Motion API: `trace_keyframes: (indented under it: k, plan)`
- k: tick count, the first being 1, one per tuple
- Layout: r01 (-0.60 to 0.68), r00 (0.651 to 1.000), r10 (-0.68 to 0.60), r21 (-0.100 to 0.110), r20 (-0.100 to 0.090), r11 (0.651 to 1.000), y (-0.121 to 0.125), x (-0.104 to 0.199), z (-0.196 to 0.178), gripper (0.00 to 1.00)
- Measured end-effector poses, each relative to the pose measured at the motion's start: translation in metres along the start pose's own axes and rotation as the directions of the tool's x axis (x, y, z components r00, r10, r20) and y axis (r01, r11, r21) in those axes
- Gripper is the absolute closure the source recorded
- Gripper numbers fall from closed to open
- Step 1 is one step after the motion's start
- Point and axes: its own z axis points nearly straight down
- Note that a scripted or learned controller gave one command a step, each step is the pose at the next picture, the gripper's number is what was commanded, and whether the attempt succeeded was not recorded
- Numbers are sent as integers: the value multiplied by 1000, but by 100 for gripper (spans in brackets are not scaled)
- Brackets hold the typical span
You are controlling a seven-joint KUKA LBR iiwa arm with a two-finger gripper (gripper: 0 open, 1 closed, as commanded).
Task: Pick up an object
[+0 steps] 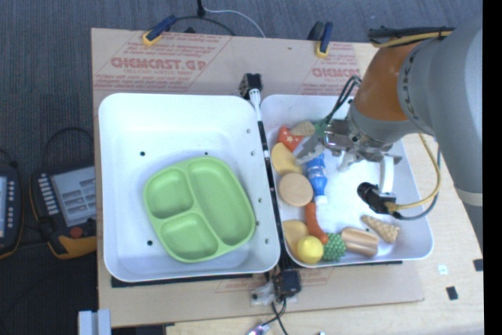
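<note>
The big grey arm [439, 82] reaches in over the right bin [416, 239], and its orange band sits just above the wrist. The wrist bends down into the bin, and the gripper [333, 145] hangs low over the far end of it, right beside the blue bottle [317, 175]. The gripper is a tangle of shiny metal parts there, so it is not clear if its jaws are wide or closed, or if anything is between them. A black cable with a yellow wire loops down from the arm, on the side of the bottle away from the left bin.

The blue bottle is small, with a white cap end. It lies flat in the bin. Its long side runs from the gripper toward the near edge of the bin.

Other toy foods lie around the bottle. A round tan cookie [296, 189] touches it on the side toward the left bin. A red strawberry [288, 139] lies beyond the bottle, near the gripper. An orange carrot [314, 222] points away from the bottle toward the near edge. Past the carrot are a yellow lemon [309, 249] and a hot dog [360, 241].

The green plate [200, 208] with three parts sits in the left bin [125, 129], well apart from the bottle.
</note>
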Motion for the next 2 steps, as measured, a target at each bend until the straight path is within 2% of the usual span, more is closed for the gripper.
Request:
trace_keyframes:
  k: [1,2]
  plan:
    - [0,1000,0,2,0,1000,0,0,-9,100]
    - [85,996,-85,2,0,996,-22,65,-152,100]
